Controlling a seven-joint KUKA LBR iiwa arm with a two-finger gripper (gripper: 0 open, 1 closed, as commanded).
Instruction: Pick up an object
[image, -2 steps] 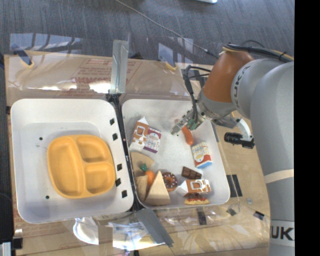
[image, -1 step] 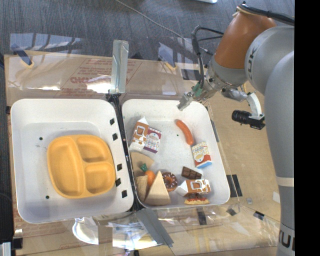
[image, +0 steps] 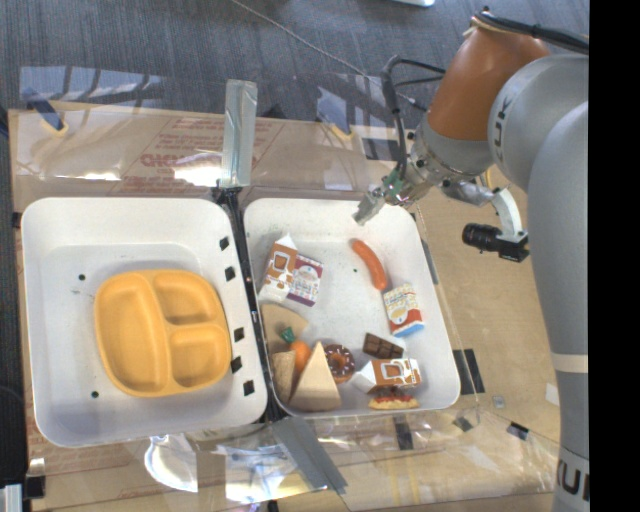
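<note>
While gripper (image: 368, 208) hovers at bin's (image: 432, 300) far rim, finger state unreadable, nothing pinched. Sausage (image: 369, 263) lies just below gripper: likely light, smooth, slippery; pinch across mid-length.

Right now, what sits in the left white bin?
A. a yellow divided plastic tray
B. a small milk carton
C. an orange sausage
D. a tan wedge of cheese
A: the yellow divided plastic tray lies alone in the left white bin, while the sausage, cartons and wedge all lie in the right white bin.
</note>
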